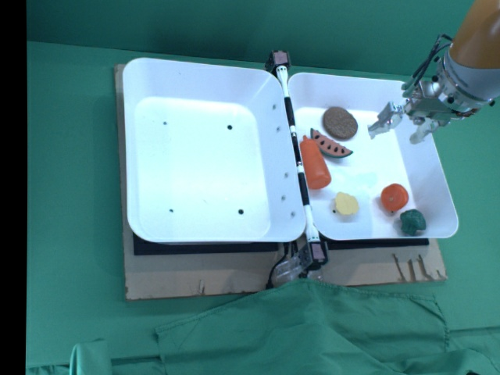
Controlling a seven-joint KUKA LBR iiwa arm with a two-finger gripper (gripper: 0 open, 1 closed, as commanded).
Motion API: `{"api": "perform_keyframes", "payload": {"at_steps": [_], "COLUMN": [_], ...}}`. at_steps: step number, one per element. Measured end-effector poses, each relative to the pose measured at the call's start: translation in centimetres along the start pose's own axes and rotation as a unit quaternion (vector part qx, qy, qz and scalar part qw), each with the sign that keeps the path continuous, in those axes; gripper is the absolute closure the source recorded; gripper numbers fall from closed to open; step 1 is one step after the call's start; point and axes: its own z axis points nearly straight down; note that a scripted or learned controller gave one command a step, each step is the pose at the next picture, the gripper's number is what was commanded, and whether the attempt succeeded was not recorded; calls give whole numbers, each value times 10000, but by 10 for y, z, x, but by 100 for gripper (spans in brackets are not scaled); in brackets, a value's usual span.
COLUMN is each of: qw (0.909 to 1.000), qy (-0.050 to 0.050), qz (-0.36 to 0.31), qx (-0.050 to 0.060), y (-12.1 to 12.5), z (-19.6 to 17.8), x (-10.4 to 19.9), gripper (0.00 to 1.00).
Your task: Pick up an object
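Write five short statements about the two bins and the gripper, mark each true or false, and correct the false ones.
1. The brown cookie lies in the right bin. True.
2. The carrot lies in the left bin. False: it lies in the right bin, along the divider.
3. The gripper holds the tomato. False: its fingers stand open with nothing between them, and the tomato lies on the bin floor.
4. The watermelon slice lies between the cookie and the carrot. True.
5. The green broccoli sits beside the cookie. False: it sits in the bin's near right corner, next to the tomato.
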Motion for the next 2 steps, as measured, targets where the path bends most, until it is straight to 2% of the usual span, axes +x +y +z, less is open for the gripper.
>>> {"api": "perform_keyframes", "payload": {"at_steps": [1, 2], "qw": [10000, 10000], "qy": [-5, -4], "qz": [-20, -6], "qx": [-4, -9], "y": [65, 63], "z": [71, 67], "x": [23, 22], "gripper": [0, 0]}}
